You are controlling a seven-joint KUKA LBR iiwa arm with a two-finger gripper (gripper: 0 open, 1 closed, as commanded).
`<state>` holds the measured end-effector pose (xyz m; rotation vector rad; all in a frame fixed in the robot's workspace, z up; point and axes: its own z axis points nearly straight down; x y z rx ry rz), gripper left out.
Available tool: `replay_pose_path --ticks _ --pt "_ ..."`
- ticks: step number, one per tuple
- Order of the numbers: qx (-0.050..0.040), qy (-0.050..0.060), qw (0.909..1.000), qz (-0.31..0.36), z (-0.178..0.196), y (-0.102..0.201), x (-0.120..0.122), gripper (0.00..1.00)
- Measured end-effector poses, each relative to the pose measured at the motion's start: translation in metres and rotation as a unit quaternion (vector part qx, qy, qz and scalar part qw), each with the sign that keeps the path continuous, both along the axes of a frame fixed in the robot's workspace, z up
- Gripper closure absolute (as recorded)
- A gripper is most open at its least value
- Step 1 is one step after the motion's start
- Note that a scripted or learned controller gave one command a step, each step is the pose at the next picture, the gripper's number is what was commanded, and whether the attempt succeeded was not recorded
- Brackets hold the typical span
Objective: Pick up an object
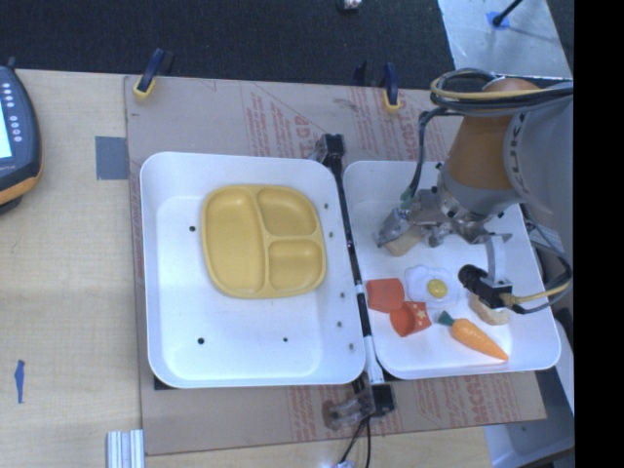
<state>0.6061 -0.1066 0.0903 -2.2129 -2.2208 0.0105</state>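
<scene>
- Bright, even light from overhead; the white bins (166,261) look nearly washed out.
- Shadows are soft and short.
- Slightly soft focus, with coarse detail throughout.

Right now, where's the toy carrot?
In the camera view, the toy carrot lies in the right bin, near its front right corner, just right of the red block and below the fried egg.

Pale wooden bench (68,291) (cardboard sheet (244,115) clamped on) against dark floor (214,13).
</scene>
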Motion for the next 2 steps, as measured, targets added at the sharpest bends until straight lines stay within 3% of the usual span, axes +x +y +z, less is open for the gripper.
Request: replay_pose_path --ticks 1,2 --pt "-0.0009 -0.002 1.0000 -0.001 0.012 -0.001 0.002 1.00" --pt "0.0010 -0.007 1.0000 0.003 0.108 0.059 0.001 1.00"
